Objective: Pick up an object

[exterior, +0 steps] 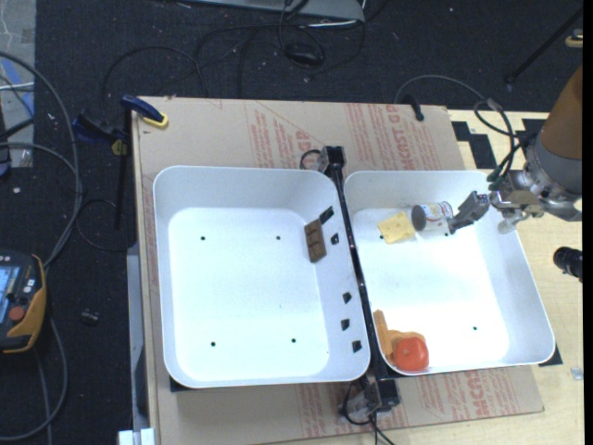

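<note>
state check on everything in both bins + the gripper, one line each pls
gripper: low at the right bin's top right, beside the can, nothing seen held
small can: on its side, right bin
yellow piece: flat, touching the can's left end
orange-red object: resting in the right bin's lower left corner
brown block: lying against the left bin's right wall
left bin: holds the block
right bin: holds three things

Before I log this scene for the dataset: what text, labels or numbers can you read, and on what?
Red printing on the brown board under the bins: mirrored or upside down, not readable.
Small bottle in the right bin: label too blurred.
Orange device at the left edge: screen too small to read.
</note>
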Tool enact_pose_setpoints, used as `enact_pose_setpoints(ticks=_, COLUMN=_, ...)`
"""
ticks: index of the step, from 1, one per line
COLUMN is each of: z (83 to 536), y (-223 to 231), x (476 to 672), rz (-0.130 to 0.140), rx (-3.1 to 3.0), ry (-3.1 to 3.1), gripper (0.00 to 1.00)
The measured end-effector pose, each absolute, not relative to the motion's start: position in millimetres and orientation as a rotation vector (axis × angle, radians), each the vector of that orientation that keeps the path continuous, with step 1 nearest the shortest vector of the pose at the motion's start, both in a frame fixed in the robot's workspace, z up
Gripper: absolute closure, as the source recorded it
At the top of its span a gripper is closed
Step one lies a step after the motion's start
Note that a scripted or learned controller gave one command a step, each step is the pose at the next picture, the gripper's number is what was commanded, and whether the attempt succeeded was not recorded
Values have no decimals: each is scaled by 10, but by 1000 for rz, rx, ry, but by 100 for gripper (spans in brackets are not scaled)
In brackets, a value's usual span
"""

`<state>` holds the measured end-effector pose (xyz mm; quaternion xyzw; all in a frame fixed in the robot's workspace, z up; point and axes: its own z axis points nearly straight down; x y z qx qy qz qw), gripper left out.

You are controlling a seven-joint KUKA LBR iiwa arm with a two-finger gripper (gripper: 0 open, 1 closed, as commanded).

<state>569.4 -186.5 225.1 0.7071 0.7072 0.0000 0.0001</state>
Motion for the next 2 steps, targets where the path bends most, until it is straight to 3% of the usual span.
enact_pose_setpoints(ticks=1, z=2489, y=-1582, x=5308, rz=1, rx=2220, ry=2223, gripper=0)
enact_pose_setpoints(ticks=2, z=2176, y=-1624, x=6051, rz=0, rx=2218, ry=2223, gripper=0)
